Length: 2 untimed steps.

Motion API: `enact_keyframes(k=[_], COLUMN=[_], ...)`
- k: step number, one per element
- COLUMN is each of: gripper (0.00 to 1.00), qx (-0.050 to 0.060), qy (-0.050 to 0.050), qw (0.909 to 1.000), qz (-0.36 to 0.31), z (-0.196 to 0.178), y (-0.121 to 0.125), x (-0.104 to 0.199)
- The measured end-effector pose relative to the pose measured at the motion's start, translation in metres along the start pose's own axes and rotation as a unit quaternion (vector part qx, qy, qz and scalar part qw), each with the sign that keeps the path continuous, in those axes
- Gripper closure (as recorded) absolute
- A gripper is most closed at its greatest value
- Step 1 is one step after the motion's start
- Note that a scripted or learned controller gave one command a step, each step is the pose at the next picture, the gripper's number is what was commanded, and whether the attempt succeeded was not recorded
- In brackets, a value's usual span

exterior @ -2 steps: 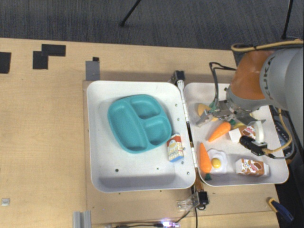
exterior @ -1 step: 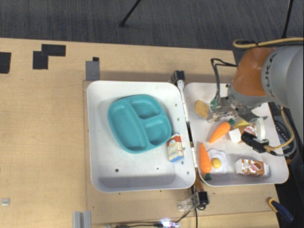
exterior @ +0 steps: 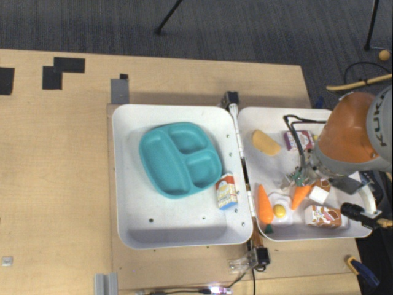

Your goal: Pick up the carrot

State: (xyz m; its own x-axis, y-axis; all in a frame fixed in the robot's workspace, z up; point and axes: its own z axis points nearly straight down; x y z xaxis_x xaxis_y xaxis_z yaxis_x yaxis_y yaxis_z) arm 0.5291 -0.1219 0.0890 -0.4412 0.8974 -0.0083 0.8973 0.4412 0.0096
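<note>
Carrot (exterior: 264,204): lies along the right bin's (exterior: 344,232) left wall, awkward to straddle.
Gripper (exterior: 299,178): over neighbouring clutter (finger state: cannot tell), not on it.

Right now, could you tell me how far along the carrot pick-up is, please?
Done: the arm has reached over the right bin. In hand: its wrist hangs above a small carrot amid the clutter; I cannot see a grip on it. Left: grasping and lifting. A bigger carrot lies untouched by the bin's left wall.
</note>
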Motion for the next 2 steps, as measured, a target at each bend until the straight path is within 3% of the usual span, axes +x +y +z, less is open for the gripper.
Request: enact_keyframes(k=[1,2], gripper=[0.00,0.00], qx=[0.000,0.001], qy=[0.001,0.001], qw=[1.0000,0.9968], qz=[0.000,0.080], z=[0.001,0.001], y=[0.000,-0.053], x=[0.001,-0.019])
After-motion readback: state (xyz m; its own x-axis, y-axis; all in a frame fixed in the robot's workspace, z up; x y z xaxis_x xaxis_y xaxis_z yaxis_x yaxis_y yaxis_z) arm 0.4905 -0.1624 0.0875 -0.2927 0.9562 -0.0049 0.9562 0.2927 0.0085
